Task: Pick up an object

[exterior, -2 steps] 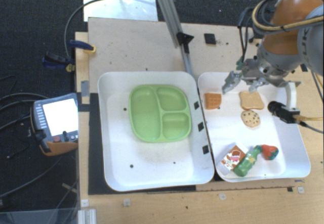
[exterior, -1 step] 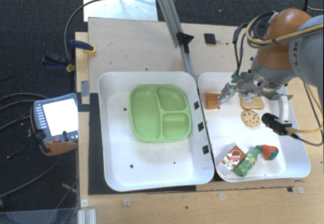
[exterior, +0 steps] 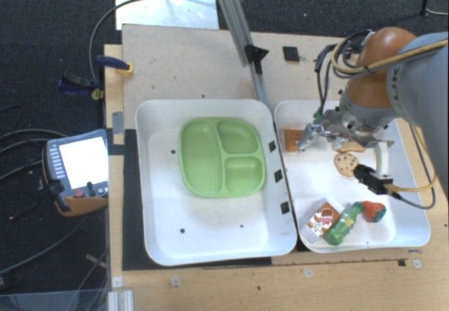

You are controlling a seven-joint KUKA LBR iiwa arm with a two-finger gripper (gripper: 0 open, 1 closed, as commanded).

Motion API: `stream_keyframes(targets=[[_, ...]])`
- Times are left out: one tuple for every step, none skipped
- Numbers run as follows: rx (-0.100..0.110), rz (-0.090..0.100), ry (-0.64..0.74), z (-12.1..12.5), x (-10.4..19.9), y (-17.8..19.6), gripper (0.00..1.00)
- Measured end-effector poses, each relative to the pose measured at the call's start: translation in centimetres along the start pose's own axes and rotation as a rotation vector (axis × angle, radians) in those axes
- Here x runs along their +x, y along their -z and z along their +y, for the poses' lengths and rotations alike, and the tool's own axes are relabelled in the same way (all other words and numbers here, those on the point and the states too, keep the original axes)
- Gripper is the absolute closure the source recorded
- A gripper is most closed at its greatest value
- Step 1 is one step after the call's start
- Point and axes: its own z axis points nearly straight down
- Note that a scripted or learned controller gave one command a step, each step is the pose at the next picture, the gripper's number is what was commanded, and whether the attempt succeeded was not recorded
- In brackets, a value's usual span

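Pale wooden desk [exterior: 196, 64] on dark carpet [exterior: 49, 15], cables trailing. A teach pendant [exterior: 78, 170] lies off the desk's left edge. Left bin [exterior: 158, 232]: green divided plate [exterior: 222, 156]. Right bin [exterior: 414, 229]: orange block [exterior: 292, 139], cookie [exterior: 346, 164], snack packet [exterior: 322, 219], green bottle [exterior: 343, 225], strawberry [exterior: 374, 210]. Gripper [exterior: 310, 136] low beside the orange block; its opening cannot be made out.

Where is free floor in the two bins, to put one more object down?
Left bin: bare floor in front of the green divided plate, and a strip along its left wall. Right bin: one bare patch in the middle, between the cracker and the small carton. Its front corner is crowded by carton, green bottle and strawberry; the pincer hangs over the back.
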Motion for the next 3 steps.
stream_keyframes(targets=[[-0.007, 0.0, 0.0, 0.2, 0.0, -3.5, 0.0], [-0.012, 0.001, 0.001, 0.4, 0.1, -2.2, 1.0], [-0.007, 0.0, 0.001, 0.4, -0.2, 2.2, 1.0]])
